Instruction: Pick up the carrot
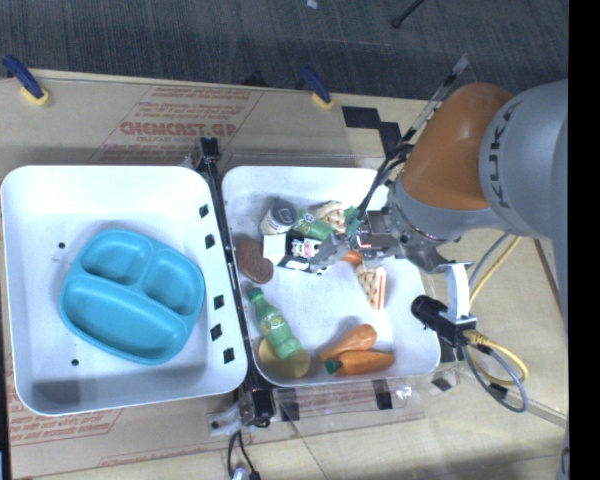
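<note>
the carrot (363, 362) lies at the lower right of the right bin (405, 328), beside a green bottle (277, 328). the gripper (358, 243) hovers mid-frame above it, holding nothing visible; whether its jaws are apart i cannot tell. this looks like the approach step: next it must move down-frame and descend.

I see the carrot (362, 361) in the right bin (400, 183), near its front wall; the bottle (277, 325) lies left of it, the gripper (355, 243) behind.
</note>
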